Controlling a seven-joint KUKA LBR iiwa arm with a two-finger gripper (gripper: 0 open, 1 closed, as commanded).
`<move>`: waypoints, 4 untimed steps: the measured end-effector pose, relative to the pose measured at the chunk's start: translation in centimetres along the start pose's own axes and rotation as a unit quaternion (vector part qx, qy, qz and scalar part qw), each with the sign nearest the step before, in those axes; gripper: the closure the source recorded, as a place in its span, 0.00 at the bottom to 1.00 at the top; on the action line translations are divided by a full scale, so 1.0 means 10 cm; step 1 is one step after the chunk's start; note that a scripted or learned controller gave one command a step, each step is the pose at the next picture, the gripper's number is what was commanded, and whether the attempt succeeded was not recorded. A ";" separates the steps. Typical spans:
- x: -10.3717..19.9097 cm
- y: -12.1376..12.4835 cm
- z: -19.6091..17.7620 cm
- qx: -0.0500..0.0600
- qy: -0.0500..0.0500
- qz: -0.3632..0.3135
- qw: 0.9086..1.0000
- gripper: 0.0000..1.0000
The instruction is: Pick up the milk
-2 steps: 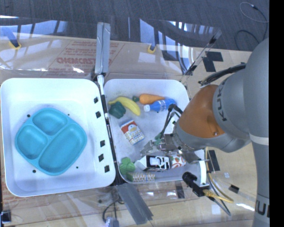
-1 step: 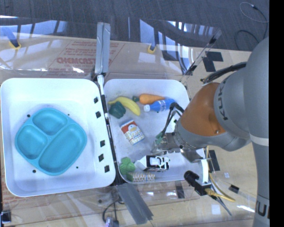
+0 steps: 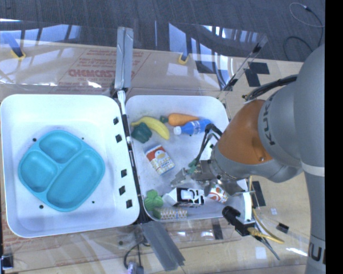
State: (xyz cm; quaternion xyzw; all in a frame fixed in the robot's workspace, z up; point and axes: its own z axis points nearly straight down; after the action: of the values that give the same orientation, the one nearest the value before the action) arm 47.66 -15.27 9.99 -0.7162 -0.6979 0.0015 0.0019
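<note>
Bench with two white bins; right bin [image 3: 160, 104] is cluttered. Milk [image 3: 188, 196] is seen lying near its front wall. Gripper [image 3: 195, 173] is poised just above it; finger opening cannot be told.

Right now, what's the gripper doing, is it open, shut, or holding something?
Gripper: low in the right bin, over the milk carton; open or shut cannot be told.

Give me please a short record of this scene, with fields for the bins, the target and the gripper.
left bin: blue divided plate
right bin: banana, carrot, water bottle, can, green items, milk carton
target: milk carton, lying near the bin's front edge
gripper: low over the right bin, just above the milk carton
grasp: cannot tell
</note>
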 end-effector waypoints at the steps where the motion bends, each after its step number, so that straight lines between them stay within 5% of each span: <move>1: 0.00 0.00 -0.09 0.001 0.000 -0.003 1.000 1.00; 2: 0.00 0.00 -0.09 0.001 0.000 -0.003 1.000 0.00; 3: 0.38 -0.01 0.09 -0.001 0.000 -0.243 0.970 0.00; 4: 0.38 -0.01 0.00 -0.001 0.000 -0.246 0.969 1.00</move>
State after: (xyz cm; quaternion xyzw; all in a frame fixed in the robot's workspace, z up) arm 47.69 -11.45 9.97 -0.5227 -0.8525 0.0003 0.0021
